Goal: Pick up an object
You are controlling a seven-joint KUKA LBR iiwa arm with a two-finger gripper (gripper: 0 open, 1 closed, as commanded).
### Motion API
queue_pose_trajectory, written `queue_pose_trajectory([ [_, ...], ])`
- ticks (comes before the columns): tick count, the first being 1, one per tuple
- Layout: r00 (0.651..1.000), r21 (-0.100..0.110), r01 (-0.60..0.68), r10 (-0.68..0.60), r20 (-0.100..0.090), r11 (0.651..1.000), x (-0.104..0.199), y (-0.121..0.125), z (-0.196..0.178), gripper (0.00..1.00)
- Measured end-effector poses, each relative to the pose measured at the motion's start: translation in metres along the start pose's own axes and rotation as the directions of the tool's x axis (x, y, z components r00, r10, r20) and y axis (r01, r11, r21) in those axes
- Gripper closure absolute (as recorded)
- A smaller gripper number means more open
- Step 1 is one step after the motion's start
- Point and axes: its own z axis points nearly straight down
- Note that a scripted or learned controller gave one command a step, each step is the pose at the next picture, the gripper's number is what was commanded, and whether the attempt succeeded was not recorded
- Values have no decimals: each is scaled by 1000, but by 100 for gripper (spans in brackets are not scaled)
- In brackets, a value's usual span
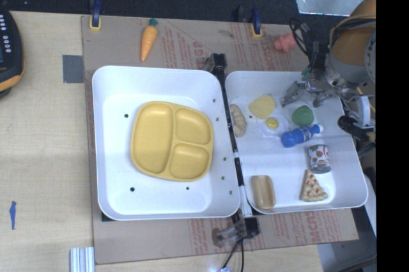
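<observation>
Camera view shows the gripper [305,93], fingers spread apart, at upper right above the green ball [303,115], probably light, smooth and slippery; grasp across its middle.

Faint red print on the cardboard mat [192,47] is unreadable.
</observation>
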Motion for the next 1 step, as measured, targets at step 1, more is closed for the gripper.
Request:
queue_pose_trajectory([
  [1,1000,7,-2,2,-1,1000,8,-32,1,0],
])
